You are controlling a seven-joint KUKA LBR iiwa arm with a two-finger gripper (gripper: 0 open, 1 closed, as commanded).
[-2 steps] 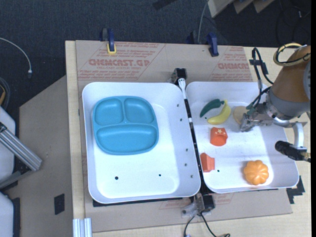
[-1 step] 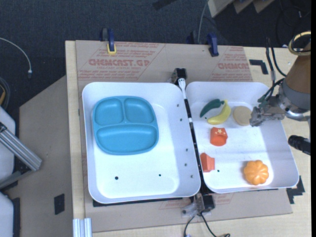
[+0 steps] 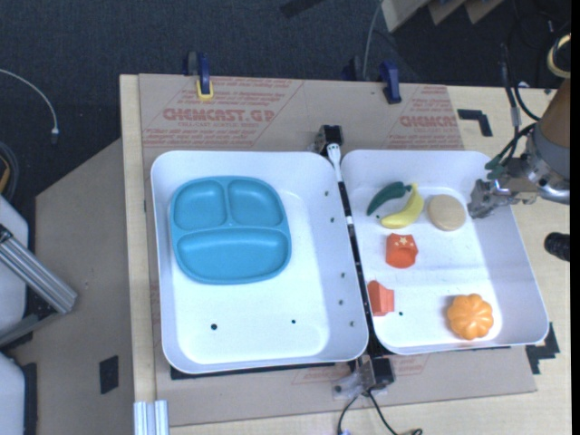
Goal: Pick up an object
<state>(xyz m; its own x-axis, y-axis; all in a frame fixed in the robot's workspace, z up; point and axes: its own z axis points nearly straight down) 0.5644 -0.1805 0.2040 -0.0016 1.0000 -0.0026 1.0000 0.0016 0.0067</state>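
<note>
Far to the pincer's left, in the other bin (image 3: 181, 270), a blue divided plate (image 3: 232, 229) lies flat; not a likely pick, too broad. Nearer, in the right bin (image 3: 517, 261) under the pincer: a small red-orange block (image 3: 381, 298) by the dividing wall, well left and below; a red pepper (image 3: 401, 250) left and a little below; a green pepper (image 3: 388, 196) and a yellow banana (image 3: 405, 210) touching each other, left at about the pincer's level. Just left of the pincer, nearly at its tip, a tan round biscuit-like disc (image 3: 446, 212). Below the pincer, an orange pumpkin (image 3: 469, 316) near the bin's front rim. Pincer (image 3: 482, 198) hangs over the bin's right upper part, nothing seen between its tips; whether released or clenched I cannot tell. Judgement: the disc is the closest candidate, probably light toy plastic, stiff, smooth and somewhat slippery; take it across its width at the edges, square on, or it may skid on the white floor.
</note>
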